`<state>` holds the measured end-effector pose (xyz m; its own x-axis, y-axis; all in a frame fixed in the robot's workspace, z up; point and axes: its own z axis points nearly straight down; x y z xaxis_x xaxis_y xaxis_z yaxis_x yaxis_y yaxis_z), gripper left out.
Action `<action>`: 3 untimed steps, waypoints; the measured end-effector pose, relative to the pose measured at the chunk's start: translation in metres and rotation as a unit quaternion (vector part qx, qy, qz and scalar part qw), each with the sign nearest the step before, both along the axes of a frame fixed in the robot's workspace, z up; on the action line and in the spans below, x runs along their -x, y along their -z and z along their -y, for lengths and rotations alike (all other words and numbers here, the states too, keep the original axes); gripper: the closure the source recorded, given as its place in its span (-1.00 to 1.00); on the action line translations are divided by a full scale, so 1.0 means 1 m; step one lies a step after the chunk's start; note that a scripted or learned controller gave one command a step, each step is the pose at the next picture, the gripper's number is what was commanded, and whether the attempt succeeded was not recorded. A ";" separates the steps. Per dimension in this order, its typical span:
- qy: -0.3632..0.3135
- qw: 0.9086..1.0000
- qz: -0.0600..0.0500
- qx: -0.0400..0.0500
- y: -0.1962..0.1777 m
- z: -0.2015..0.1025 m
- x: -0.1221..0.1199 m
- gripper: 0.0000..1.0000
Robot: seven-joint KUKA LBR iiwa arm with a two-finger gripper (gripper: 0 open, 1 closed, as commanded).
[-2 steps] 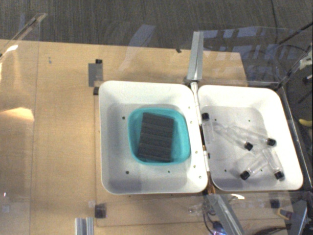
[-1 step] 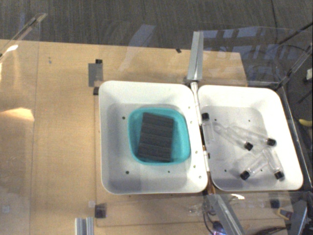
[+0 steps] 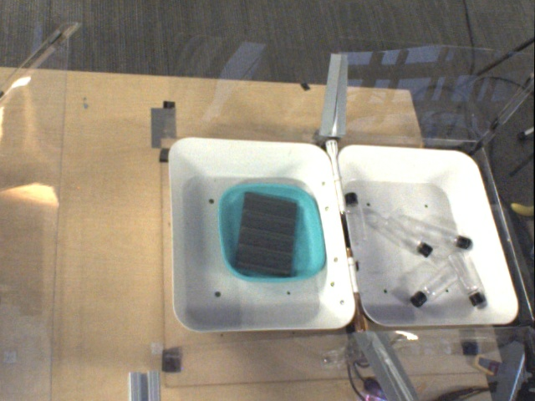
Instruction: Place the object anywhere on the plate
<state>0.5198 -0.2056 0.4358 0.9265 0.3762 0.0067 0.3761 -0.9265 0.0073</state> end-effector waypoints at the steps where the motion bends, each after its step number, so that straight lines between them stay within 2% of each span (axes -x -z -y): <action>1: 0.063 0.998 0.000 0.000 0.000 0.000 0.031 -1.00; 3: 0.088 0.996 0.001 -0.001 0.000 0.000 0.031 -1.00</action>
<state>0.4890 -0.2055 0.4363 0.9782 0.2076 0.0090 0.2076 -0.9782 0.0060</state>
